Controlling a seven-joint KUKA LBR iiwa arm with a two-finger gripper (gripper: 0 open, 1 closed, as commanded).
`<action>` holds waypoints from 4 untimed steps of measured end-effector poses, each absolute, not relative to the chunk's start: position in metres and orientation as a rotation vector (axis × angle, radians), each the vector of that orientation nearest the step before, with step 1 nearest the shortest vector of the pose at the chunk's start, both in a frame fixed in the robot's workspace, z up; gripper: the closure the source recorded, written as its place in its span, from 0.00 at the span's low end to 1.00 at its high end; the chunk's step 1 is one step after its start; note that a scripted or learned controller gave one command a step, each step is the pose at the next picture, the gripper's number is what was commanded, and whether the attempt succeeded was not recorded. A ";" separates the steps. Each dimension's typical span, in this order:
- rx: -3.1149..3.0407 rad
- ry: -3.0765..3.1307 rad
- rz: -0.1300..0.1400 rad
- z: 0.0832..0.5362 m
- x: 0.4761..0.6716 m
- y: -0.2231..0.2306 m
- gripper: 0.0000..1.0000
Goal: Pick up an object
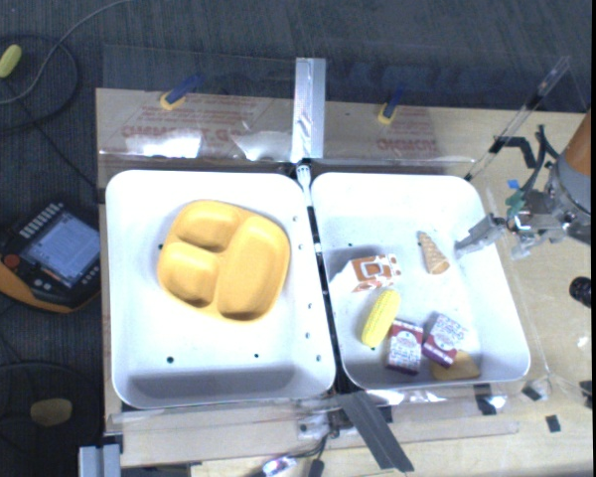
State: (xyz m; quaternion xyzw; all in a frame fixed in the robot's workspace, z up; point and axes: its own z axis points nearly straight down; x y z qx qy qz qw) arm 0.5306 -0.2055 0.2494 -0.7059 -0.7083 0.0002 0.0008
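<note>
From above, the tabletop point(556, 366) carries two shallow white bins side by side. The left bin point(139, 366) holds a large yellow moulded tray point(223, 258) with three rounded hollows, lying toward the bin's far half. The right bin point(497, 296) holds the small items: an ice-cream cone point(433, 252) lying on its side near the far right, a small white and orange carton point(374, 270) near the middle, a yellow corn cob point(380, 317) just in front of the carton, and, toward the near right corner, a dark red packet point(405, 348) beside a second purple and white packet point(444, 333), with a tan piece point(460, 368) touching the latter's near side. The arm enters from the right, its orange band point(579, 147) at the frame edge, and the tool point(474, 237) sits over the right rim of the right bin, near the cone but apart from it. A grey finger points inward toward the bin; whether the tool is open or closed cannot be told, and nothing shows between its tips. On the floor at left lies a handheld control pendant point(50, 254) with a lit screen.
</note>
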 end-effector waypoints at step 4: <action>-2.152 -2.252 0.063 0.088 0.658 -0.123 0.00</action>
